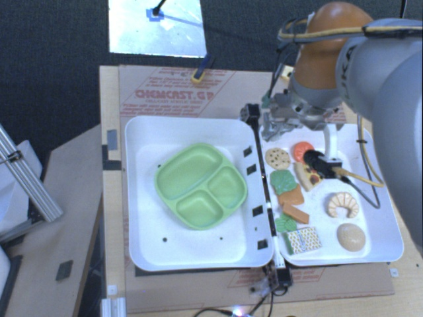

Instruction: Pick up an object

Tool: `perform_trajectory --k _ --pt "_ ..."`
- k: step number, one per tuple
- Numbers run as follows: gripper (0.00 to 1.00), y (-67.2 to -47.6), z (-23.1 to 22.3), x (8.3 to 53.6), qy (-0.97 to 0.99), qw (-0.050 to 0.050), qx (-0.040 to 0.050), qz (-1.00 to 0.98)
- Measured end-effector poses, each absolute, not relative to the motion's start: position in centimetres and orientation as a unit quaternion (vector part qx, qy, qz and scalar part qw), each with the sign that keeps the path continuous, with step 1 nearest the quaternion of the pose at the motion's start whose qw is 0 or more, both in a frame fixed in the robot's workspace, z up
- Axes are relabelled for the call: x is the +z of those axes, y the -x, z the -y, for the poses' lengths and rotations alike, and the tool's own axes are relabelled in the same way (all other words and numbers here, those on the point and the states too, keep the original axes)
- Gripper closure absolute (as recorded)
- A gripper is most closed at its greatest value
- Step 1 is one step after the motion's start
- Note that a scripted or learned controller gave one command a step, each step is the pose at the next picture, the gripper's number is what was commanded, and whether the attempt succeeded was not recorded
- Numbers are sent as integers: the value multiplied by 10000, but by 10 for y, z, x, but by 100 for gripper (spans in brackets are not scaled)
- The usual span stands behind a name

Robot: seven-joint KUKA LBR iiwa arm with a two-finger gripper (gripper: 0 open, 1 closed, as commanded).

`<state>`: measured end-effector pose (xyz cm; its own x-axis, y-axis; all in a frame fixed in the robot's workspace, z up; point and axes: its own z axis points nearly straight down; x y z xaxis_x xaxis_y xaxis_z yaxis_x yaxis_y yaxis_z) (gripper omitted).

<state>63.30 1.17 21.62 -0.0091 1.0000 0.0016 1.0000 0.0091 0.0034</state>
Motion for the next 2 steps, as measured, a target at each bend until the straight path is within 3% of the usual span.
perform_trajectory --k 1,2 --pt "100 -659 -48 218 -7042 8 22 -7100" --pt "100 -648 -37 234 -7067 8 11 -7075"
